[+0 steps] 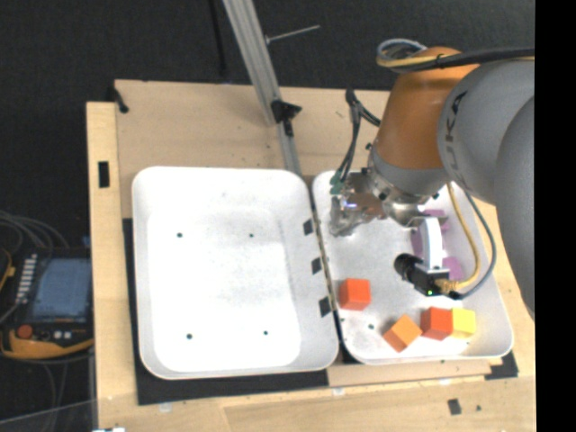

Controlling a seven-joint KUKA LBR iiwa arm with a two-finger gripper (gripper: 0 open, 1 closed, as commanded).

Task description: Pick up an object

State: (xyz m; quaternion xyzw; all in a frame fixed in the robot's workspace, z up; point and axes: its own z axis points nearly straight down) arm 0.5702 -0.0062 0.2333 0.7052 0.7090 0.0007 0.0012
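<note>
Hovering low in the right bin [360, 345], hand [346, 216]; finger state cannot be told. Nearest target: orange-red block [355, 293], just below. Centre over it, descend straight, avoid bin wall.

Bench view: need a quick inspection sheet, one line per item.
Surface: wooden bench with left bin and right bin side by side.
Job's things: orange block, orange block, red block, yellow block, purple piece, all in the right bin.
Clutter: nothing seen.
Grippers: pincer over the right bin's upper left, holding nothing visible.
Cables: black cable looping beside the wrist.
Surroundings: metal rail; handheld controller at left.
</note>
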